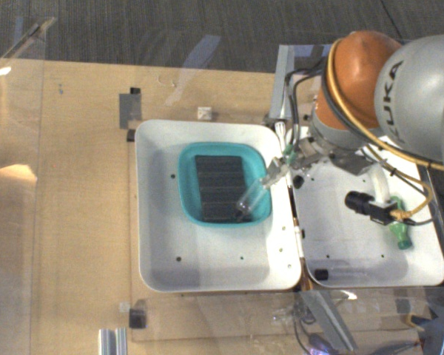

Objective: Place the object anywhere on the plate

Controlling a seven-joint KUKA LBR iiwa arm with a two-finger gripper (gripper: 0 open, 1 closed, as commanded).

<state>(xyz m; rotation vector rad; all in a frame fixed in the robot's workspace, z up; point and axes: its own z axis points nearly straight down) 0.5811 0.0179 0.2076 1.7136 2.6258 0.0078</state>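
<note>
this looks like a robotics lab. an industrial kuka arm [399, 87] with exposed cables [340, 120] works over a plain wooden bench [59, 198], where two white bins [163, 265] are fixed side by side with small black clamps [131, 106]. the floor behind is grey office carpet [170, 13], and a transparent panel with reflections covers part of the bench.

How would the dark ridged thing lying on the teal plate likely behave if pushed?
The dark ridged object lies flat and broad on the teal plate, so it probably slides rather than rolls or tips. Its ridges suggest some grip. The plate's raised rim would likely stop it.
</note>
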